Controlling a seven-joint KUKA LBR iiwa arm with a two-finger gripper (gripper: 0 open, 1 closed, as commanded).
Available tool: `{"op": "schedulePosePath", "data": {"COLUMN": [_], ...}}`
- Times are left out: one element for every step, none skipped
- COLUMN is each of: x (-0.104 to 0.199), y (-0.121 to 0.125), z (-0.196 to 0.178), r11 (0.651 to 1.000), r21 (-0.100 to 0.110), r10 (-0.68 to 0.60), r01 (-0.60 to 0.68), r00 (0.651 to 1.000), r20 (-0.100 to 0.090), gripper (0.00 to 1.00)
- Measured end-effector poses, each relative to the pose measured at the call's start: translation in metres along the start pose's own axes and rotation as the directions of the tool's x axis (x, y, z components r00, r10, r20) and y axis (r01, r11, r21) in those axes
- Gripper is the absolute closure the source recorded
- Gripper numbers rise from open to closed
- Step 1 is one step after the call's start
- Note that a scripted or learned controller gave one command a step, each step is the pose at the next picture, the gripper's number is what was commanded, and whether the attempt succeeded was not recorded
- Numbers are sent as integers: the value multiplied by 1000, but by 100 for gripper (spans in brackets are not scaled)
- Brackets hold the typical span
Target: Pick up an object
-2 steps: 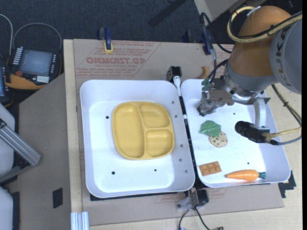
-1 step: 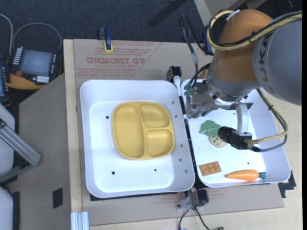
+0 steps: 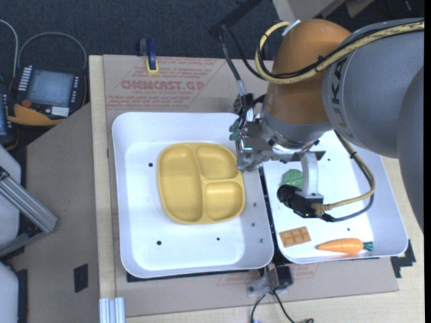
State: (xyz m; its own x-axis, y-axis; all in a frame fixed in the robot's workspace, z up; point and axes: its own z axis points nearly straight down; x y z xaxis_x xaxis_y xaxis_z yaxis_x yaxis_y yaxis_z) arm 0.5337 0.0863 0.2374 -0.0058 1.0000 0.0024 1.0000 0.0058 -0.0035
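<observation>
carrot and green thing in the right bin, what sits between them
In the camera view, the brown waffle piece lies between the carrot and the green item.

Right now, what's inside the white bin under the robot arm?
In the right bin I see a toy carrot, a brown waffle-like square and something green, partly hidden. The arm covers the bin's upper part, so anything there is hidden.
</observation>
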Motion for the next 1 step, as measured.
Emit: {"op": "schedulePosePath", "data": {"x": [4], "y": [-9], "z": [22], "r11": [1000], "r21": [1], "r10": [5], "r01": [-5], "r00": [1000], "r20": [2], "gripper": [100]}}
